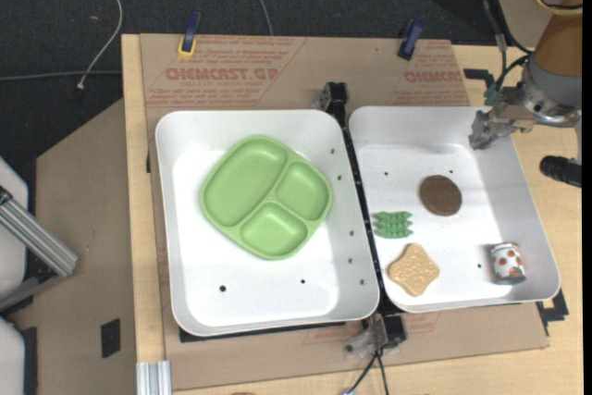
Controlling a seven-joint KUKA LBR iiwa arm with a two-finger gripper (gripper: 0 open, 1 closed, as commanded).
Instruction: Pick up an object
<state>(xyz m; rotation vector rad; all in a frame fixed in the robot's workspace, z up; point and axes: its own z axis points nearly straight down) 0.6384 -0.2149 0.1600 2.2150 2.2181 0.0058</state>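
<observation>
In the right bin point(532, 227), a small can point(505, 262) and tan cracker point(413, 270) lie nearest, then a pea pod point(391, 223) and brown cookie point(440, 195). The gripper point(485, 132) hovers over the far rim (finger state unreadable).

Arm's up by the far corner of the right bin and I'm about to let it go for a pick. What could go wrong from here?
1. The gripper hovers near the right white bin's far rim, apart from every item; closing here likely grabs nothing.
2. The flat brown round disc and tan cracker-shaped piece lie low, so fingers may slide over them.
3. The small green pea pod hugs the left wall, risking a collision.
</observation>
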